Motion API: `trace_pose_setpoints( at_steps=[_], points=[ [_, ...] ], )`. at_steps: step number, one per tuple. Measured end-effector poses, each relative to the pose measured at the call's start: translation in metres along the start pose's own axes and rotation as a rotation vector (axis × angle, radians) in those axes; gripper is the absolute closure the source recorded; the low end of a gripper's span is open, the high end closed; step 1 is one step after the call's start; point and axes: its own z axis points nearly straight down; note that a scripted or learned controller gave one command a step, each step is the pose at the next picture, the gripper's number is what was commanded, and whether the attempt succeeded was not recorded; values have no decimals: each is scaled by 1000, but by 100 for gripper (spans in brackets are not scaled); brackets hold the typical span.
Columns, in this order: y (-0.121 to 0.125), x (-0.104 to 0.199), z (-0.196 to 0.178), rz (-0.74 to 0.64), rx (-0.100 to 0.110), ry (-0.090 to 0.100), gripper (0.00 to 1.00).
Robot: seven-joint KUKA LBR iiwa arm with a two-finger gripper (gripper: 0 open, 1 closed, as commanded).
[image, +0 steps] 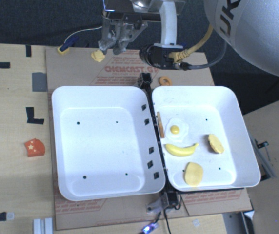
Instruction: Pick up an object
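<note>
We see two shallow white plastic bins. Left bin (66, 111) bare. Right bin (227, 104) holds four items: one fried-egg toy (175, 129), one yellow banana (181, 149), two yellow-orange food pieces (215, 144) (193, 173). Grey two-finger gripper (114, 45) sits above the bins over cardboard; can't tell its finger state.

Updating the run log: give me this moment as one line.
gripper: raised behind bins, grasp unclear | right bin: banana, fried egg, two yellow pieces | pick: not done

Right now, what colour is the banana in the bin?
Yellow. The banana shows in the camera view.
</note>
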Motion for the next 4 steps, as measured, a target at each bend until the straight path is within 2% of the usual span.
trace_pose_setpoints(
  at_steps=[1, 2, 3, 4],
  points=[
    [3, 0, -4, 2, 7, -7, 100],
    [-42, -58, 171, 10, 26, -13, 100],
    [-9, -35, 54, 2, -6, 0, 100],
    [-30, -42, 2, 4, 1, -2, 100]
  ],
)
